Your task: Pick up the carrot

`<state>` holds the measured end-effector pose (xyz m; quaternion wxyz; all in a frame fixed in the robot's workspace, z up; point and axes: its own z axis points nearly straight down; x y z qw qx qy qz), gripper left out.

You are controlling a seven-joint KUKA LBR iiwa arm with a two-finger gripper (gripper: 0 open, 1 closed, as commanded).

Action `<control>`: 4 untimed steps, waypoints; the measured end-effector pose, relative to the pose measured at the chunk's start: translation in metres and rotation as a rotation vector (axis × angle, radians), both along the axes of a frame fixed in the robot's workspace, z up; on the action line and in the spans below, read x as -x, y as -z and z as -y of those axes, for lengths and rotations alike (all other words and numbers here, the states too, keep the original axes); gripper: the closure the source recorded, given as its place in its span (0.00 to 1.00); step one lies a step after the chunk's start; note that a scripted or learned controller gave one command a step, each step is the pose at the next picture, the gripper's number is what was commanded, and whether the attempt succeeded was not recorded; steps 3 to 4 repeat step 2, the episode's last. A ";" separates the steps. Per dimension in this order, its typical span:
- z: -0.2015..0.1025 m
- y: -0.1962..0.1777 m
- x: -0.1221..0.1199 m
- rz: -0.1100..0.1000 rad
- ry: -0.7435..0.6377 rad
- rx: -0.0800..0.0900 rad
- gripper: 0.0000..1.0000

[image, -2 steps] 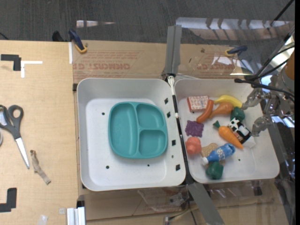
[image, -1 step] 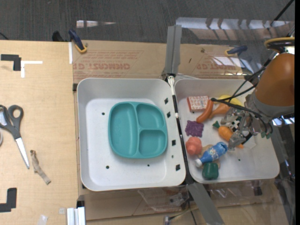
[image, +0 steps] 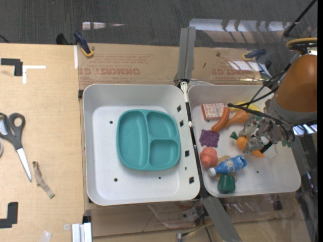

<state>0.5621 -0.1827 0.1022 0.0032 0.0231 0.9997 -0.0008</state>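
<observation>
right white bin (image: 282, 183), gripper (image: 258, 141) low inside, finger state unclear, carrot (image: 221, 120) near

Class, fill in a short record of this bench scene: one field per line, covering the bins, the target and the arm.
left bin: holds a teal divided plate
right bin: holds the carrot, purple piece, blue bottle, green item, small box
gripper: low over the right bin, right of the carrot
carrot: lying in the bin, not held
bench: scissors at far left
</observation>
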 end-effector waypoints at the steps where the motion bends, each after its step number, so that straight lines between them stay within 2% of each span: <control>1: -0.027 -0.087 -0.033 -0.002 0.250 -0.001 1.00; 2: -0.023 -0.117 0.060 -0.006 0.868 -0.003 1.00; 4: -0.023 -0.117 0.060 -0.006 0.868 -0.003 1.00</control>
